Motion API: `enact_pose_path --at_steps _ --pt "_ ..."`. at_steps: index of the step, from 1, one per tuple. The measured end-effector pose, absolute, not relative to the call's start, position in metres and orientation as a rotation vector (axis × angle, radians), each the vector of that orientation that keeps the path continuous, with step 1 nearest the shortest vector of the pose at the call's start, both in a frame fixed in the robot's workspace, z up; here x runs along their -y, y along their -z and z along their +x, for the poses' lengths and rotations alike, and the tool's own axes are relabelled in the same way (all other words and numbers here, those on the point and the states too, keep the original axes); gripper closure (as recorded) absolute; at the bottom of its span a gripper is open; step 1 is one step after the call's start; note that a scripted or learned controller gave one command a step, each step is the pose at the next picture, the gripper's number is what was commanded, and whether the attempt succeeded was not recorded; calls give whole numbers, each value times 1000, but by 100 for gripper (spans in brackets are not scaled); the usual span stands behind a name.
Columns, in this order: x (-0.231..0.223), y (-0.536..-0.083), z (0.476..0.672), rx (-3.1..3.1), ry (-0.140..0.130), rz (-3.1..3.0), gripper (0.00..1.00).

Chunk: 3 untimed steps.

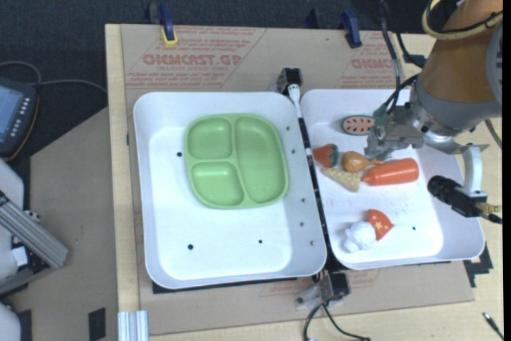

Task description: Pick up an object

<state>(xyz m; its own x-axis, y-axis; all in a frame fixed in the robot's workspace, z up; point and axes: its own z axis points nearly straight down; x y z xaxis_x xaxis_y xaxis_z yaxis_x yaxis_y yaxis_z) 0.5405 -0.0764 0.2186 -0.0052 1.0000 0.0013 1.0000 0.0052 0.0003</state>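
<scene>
The orange carrot [391, 172] lies in the right bin [459, 239], touching a small toy pile to its left. It looks light, rigid and slick; take it across its middle. The pincer [383, 141] hovers just above, its opening impossible to tell.

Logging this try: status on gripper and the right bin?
Gripper low over right bin, above the orange toy. Nothing seen between fingers. Small pieces crowd its left.
</scene>
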Motion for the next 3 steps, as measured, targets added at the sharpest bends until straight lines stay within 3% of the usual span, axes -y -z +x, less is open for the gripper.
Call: enact_pose_path --at_steps 1,3 --pt "29 -214 540 2225 0 -2213 100" --pt "30 -215 540 2223 0 -2220 100"
